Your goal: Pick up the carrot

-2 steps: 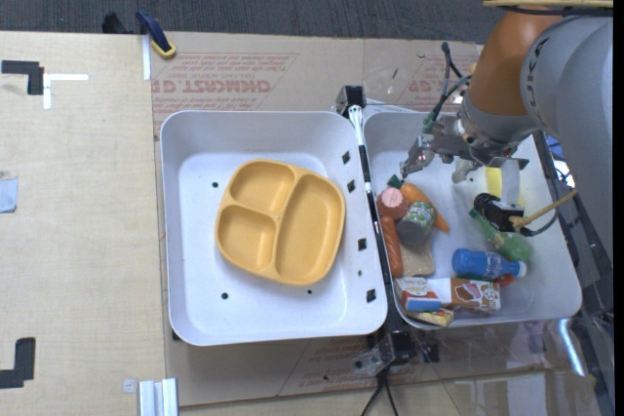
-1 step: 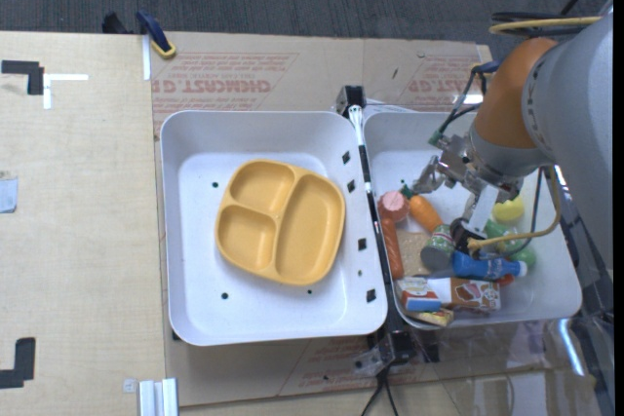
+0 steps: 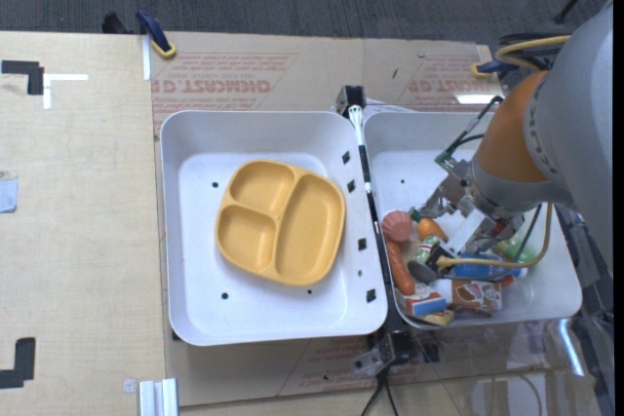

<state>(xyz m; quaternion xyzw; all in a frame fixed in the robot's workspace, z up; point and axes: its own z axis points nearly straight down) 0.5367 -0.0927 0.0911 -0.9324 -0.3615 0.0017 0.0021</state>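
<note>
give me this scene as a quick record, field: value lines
arm: reaches in from the right, over the right bin
gripper: low among the clutter in the right bin
carrot: lying near the right bin's left wall, apart from the gripper
left bin: holds a yellow divided plate
other items: pile of packets and toy food beside the carrot

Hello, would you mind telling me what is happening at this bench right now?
A grey and orange arm reaches from the right into the right bin, its gripper low over a pile of toy food and packets. The carrot lies near that bin's left wall, not visibly gripped. The left bin holds a yellow divided plate.
</note>
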